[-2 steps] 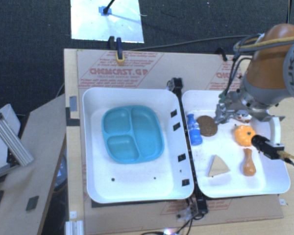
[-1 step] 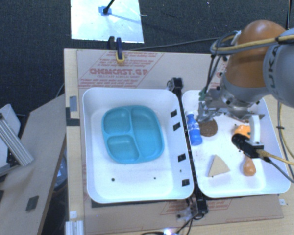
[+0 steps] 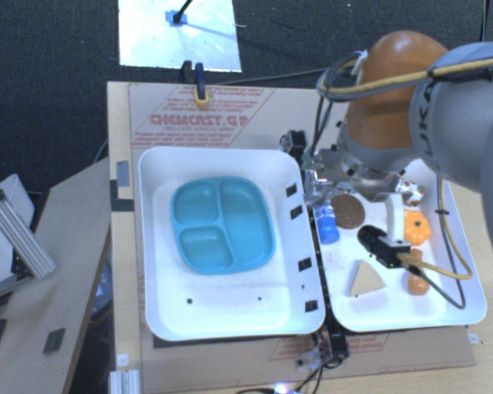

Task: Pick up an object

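My gripper (image 3: 319,189) hangs low at the left edge of the right bin (image 3: 468,298), close to the wall shared by the two bins. A small blue cylinder (image 3: 325,224) lies just below it, and a brown round disc (image 3: 348,211) sits right beside it. Further right are an orange pumpkin-like piece (image 3: 417,226) and a white stick (image 3: 392,214). A tan wedge (image 3: 366,279) and a small orange lump (image 3: 417,285) lie toward the bin's front. Nothing shows between the gripper's tips; the wrist hides them.
The left bin (image 3: 160,302) holds a blue divided plate (image 3: 223,224). The big grey arm with its orange band (image 3: 394,64) covers the right bin's back part. A small mottled object (image 3: 410,191) peeks out beside the wrist.
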{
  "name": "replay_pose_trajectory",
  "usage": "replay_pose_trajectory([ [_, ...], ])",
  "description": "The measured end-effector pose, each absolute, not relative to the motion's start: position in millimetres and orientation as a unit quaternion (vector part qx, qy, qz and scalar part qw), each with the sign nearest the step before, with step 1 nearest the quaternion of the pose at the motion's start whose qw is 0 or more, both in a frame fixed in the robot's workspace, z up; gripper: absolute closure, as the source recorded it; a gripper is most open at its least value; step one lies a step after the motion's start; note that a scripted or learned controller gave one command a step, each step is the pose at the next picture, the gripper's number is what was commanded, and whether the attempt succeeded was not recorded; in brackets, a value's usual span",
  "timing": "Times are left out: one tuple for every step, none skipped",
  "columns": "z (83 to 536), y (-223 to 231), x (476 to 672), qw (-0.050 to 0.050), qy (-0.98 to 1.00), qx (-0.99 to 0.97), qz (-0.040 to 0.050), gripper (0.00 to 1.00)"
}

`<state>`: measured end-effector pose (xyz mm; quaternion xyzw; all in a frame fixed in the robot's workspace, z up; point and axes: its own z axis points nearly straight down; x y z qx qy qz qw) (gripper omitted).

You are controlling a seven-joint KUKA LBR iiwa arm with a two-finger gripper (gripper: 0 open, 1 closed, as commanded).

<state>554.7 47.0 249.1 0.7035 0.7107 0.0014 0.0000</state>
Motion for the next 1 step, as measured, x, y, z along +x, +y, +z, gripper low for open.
replay_pose_trajectory([
  [231.6, 96.9, 546.0, -0.001, 0.711, 0.704, 0.0004, 1.00],
])
